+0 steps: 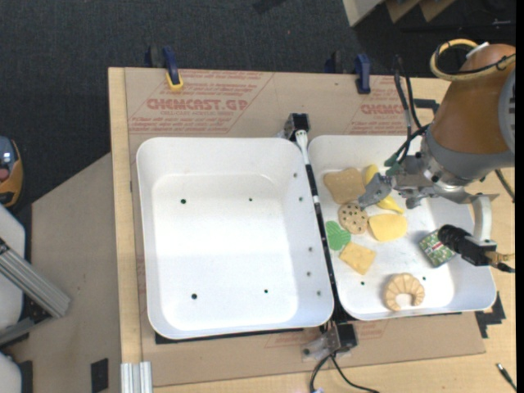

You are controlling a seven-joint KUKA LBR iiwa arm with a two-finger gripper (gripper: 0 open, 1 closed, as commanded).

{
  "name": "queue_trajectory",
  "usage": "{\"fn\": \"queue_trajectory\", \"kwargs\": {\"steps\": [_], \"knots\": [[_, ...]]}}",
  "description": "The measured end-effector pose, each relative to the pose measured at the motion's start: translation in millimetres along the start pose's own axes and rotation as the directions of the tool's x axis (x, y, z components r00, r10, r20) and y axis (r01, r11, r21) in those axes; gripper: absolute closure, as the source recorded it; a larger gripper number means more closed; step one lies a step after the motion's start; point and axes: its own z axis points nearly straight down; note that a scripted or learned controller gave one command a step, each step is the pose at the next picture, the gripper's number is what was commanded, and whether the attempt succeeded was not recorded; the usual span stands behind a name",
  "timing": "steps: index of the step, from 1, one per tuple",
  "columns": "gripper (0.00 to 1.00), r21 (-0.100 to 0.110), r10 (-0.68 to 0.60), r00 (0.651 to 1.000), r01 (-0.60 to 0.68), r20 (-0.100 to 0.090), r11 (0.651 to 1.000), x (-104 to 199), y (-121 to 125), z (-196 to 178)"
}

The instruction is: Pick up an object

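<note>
Several small food-like pieces lie crowded in the right bin (pixel 471 297), and the pincer (pixel 378 188) hangs low among the far ones. Its grey fingers point left and down toward the gap between the tan bread-like slice (pixel 344 183) and the round cookie (pixel 352 217); a yellow piece (pixel 372 173) sits just beside the fingers on the far side. How wide the fingers stand cannot be told at this slant, and nothing shows between them, so I judge that no object is held yet.

To do this step well, the pincer should settle on one piece rather than on the seam between two. The cookie and the pale yellow lump (pixel 387 227) touch or nearly touch, and a green piece (pixel 337 237) lies against the cookie's near-left edge, so a closing grip there may push neighbours about instead of catching one. The croissant (pixel 404 291) at the near side and the yellow wedge (pixel 358 258) stand more apart and look like easier targets. A small green packet (pixel 435 248) lies to the right.

The arm (pixel 475 113) reaches in from the right, its orange band above the wrist, bent down over the bin's far right corner. The left bin (pixel 155 170) sits alongside on the worktop (pixel 123 121).
</note>
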Motion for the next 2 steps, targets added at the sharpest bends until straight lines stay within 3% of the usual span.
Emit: {"fn": "queue_trajectory", "kwargs": {"steps": [1,2], "knots": [[0.00,0.001,0.002,1.000,-0.002,-0.002,1.000,-13.1,-3.5,108.7],[0.00,-0.003,-0.002,1.000,0.002,0.001,1.000,-6.4,55.9,93.3]]}}
